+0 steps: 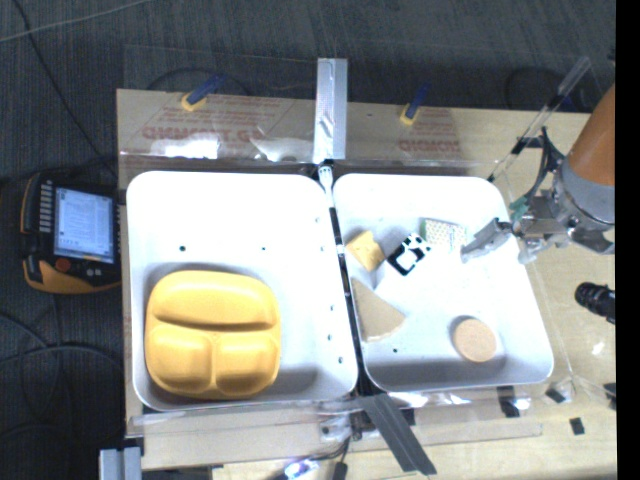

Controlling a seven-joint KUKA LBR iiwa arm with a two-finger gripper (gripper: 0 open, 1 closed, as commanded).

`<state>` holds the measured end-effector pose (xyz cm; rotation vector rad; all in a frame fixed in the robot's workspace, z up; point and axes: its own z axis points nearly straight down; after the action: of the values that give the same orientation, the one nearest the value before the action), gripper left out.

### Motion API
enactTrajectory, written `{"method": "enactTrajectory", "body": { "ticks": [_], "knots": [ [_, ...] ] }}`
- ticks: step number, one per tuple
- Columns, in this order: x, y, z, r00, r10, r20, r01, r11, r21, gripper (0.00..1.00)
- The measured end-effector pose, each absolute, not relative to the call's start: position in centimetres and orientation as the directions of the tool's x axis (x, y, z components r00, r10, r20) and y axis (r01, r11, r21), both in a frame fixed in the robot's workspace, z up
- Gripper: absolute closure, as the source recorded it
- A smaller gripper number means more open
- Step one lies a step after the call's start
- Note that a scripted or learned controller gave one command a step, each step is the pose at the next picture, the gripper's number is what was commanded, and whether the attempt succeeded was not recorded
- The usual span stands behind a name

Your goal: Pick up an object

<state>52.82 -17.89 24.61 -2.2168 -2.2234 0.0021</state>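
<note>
Bench surface: tan board (560, 128) under two white bins. Two yellow-and-blue clips (201, 92) (413, 108) on the board's far edge. Metal bracket (330, 108) upright at the seam between bins. Handheld control pendant (68, 231), orange-edged, screen lit, on the dark carpet (80, 48) left of the bench.

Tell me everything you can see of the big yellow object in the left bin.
The big yellow object is a smooth, rounded, loaf-like block, matte like foam or soft plastic. A crosswise groove splits off its upper part; a shorter groove divides the lower part into two lobes. It lies flat in the left bin, at the near-left corner, touching nothing else.
</note>
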Motion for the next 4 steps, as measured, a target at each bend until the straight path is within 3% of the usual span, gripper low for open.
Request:
{"method": "enactTrajectory", "body": {
  "ticks": [1,2,3,4],
  "knots": [
    [58.2,-16.1,17.8,-0.138,0.990,0.000,0.990,0.138,-0.002,0.00],
    [59.0,-13.3,12.1,-0.349,0.937,-0.018,0.937,0.349,0.028,0.00],
    [58.7,-13.0,12.1,-0.188,0.982,-0.007,0.982,0.188,0.019,0.00],
    [58.1,-11.5,11.1,-0.175,0.984,-0.025,0.983,0.176,0.050,0.00]
  ]
}}
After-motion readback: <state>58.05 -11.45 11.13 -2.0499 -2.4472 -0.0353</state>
